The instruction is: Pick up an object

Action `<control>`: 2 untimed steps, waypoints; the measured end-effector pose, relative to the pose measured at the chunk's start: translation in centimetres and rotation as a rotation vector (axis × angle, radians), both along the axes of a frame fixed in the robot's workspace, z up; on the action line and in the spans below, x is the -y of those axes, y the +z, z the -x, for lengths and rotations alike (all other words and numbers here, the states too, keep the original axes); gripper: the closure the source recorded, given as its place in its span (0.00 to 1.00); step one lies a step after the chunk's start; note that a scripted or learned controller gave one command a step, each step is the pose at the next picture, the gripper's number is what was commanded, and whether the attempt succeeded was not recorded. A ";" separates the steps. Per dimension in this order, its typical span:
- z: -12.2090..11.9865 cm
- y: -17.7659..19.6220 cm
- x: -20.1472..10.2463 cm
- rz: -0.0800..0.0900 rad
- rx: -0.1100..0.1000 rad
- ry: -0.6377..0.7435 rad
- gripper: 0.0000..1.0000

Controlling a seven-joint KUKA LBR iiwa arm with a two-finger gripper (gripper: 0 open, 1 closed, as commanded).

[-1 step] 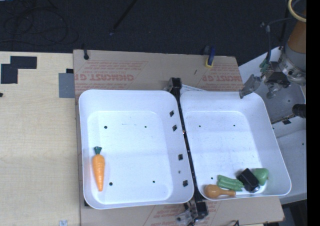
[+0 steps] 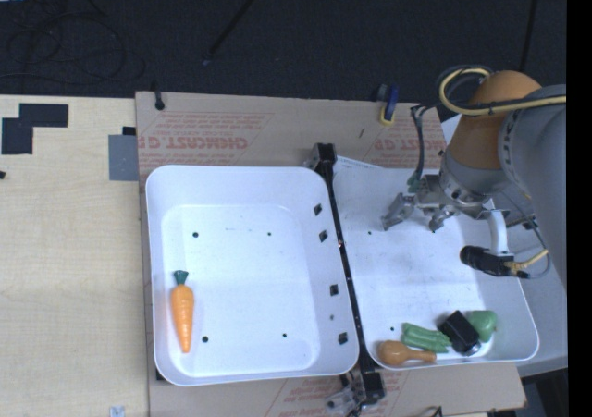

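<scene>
Gripper [image 2: 416, 214] first: it's hanging over the upper part of the right bin [image 2: 407, 267], with the grey arm [image 2: 532, 156] and its orange band [image 2: 495, 119] coming in from the right side of the overhead shot. The metal fingers look splayed out and I see nothing caught between them, so I'd call it released, though it's small and a bit murky at this angle, so take that with a grain of salt. It sits above bare white floor, which makes sense if it's just parked up high before choosing something to go after. As for stuff to grab, the right bin has a little pile shoved into its bottom corner: a green pepper-looking thing [image 2: 425, 337], a black block [image 2: 460, 330], a pale green lump [image 2: 483, 321] behind it, and an orange-tan gourd shape [image 2: 404, 353] lying against the front rim. They're all touching or nearly so, probably just where they slid and settled against the wall. That cluster is well below the gripper in the frame and a bit to the right. Over in the left bin [image 2: 240, 221] there's a lone carrot [image 2: 182, 312] lying lengthwise near the left wall, well apart from the gripper with the divider between the bins in the way. My guess is the carrot is the cleaner pick since nothing crowds it, but the pile is nearer.
</scene>
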State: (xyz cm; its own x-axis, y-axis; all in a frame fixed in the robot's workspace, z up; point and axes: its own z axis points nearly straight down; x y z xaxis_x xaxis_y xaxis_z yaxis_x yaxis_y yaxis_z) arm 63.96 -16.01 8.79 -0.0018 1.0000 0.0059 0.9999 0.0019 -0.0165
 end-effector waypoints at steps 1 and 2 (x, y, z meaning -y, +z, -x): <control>-0.4 2.1 0.3 0.005 0.013 0.000 1.00; -0.4 2.0 0.3 0.005 0.012 0.001 0.00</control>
State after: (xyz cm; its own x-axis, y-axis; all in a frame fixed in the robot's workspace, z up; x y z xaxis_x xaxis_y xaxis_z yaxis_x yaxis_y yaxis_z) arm 64.34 -16.30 10.83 -0.0024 1.0000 0.0007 1.0000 0.0024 -0.0042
